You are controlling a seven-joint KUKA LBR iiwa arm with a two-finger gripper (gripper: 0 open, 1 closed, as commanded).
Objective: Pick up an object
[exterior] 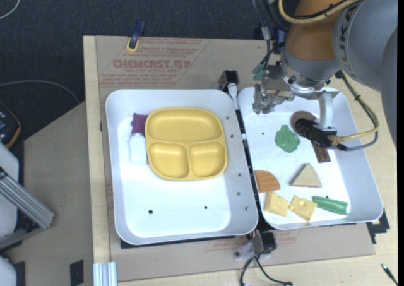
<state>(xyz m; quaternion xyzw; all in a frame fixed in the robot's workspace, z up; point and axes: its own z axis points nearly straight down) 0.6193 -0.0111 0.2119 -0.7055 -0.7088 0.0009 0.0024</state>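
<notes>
Gripper [273, 103]: hangs over the far left part of the right bin [360, 158], nothing between the fingers; open or closed cannot be told.
Green piece [287, 139]: in the right bin, just nearward of the gripper, apart from it.
Wedge [307, 177]: nearer still, beside a round brown slice [267, 182].
Cheese blocks [289, 206]: along the near edge, with a green stick [330, 204].
Yellow tray [186, 142]: in the left bin [126, 184], well apart.

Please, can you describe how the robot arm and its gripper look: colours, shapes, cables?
The arm is thick, rounded and grey, with a glossy orange band above the wrist. Black and yellow cables loop around that band, and another black cable curves down to the arm's side. The gripper is a small, boxy assembly of grey metal with dark parts, ending in short metallic fingers.
</notes>
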